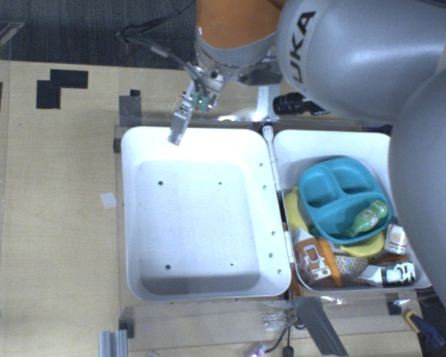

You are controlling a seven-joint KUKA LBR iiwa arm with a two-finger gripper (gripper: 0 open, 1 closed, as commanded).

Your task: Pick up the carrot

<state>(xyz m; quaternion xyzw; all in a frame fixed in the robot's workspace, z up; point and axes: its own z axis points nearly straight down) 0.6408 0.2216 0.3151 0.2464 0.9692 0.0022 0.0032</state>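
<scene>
- The hand hangs over the left bin's back edge; I cannot tell its grip.
- The right bin holds a blue plate; no clear carrot.

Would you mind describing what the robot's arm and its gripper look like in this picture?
The arm is bulky and rounded, with smooth silver-grey casing that carries dark "KUKA" lettering, partly cut off. Above the wrist sits a glossy orange band. Below it, a metallic grey wrist section leads to the gripper, a slim grey piece with a small green part on it. Thin dark cables run alongside the wrist.
</scene>
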